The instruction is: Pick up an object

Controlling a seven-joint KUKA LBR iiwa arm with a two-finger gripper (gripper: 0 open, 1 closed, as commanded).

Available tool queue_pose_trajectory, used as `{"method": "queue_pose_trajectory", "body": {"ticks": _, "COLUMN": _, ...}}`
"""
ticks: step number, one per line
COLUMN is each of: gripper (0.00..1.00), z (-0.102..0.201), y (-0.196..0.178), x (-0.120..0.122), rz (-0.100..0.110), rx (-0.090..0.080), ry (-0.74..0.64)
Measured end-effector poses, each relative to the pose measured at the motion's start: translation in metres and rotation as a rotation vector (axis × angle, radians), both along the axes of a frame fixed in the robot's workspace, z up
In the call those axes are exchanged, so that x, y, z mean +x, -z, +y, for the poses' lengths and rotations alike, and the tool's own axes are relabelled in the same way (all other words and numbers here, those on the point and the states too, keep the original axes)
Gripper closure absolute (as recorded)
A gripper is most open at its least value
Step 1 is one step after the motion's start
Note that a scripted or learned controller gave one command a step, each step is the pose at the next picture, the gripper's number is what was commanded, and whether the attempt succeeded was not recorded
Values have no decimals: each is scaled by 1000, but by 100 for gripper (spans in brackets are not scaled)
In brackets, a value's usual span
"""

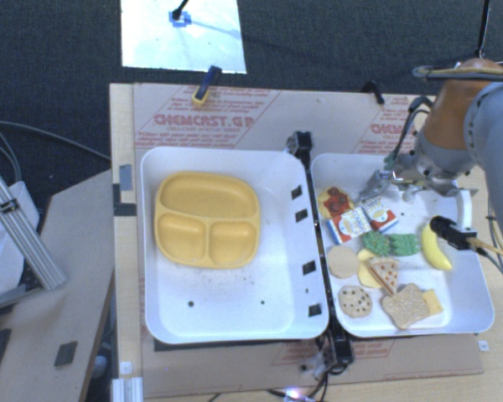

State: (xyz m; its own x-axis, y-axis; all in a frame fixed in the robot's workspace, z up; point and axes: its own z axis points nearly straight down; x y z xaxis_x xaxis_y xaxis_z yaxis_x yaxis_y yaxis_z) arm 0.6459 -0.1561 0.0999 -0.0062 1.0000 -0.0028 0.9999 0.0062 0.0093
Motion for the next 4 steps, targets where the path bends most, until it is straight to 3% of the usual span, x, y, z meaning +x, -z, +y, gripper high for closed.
{"method": "queue_pose_trajectory", "body": {"ticks": 1, "gripper": 0, "z": 25, "y": 16, "x": -47, "rz": 12, "rx": 4, "ry": 5}}
{"method": "queue_pose_trajectory", "body": {"ticks": 2, "gripper": 0, "z": -6, "y": 14, "x": -113, "rz": 13, "rx": 3, "ry": 10}}
{"method": "queue_pose_trajectory", "body": {"ticks": 3, "gripper": 0, "z": 17, "y": 16, "x": -144, "rz": 9, "rx": 3, "ry": 6}}
{"method": "queue_pose_trajectory", "body": {"ticks": 4, "gripper": 100, "z": 16, "y": 5, "x": -142, "rz": 5, "rx": 2, "ry": 5}}
